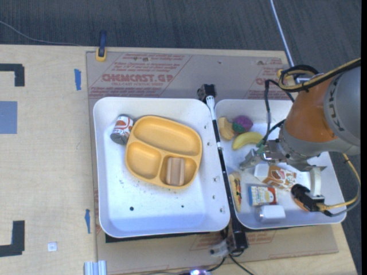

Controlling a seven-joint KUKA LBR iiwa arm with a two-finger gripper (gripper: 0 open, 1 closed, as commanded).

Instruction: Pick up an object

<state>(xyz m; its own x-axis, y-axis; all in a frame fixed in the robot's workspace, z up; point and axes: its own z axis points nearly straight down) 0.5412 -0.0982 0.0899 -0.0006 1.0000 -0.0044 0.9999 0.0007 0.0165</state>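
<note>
The gripper (258, 156) hovered low in the right bin (338, 185) near the banana (248, 140), nothing lifted yet, its spread impossible to tell

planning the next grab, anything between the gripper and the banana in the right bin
Nothing visible. The gripper hovers just below the banana with bare bin floor between them; the purple item lies beyond the banana.

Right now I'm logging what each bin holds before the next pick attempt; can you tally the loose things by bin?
Left bin: 3 (yellow divided tray, brown block lying in one of its compartments, can)
Right bin: at least 6 told apart (banana, purple ball, yellowish piece, two printed packets, white block); others lie hidden under the arm
Total: at least 9
</note>
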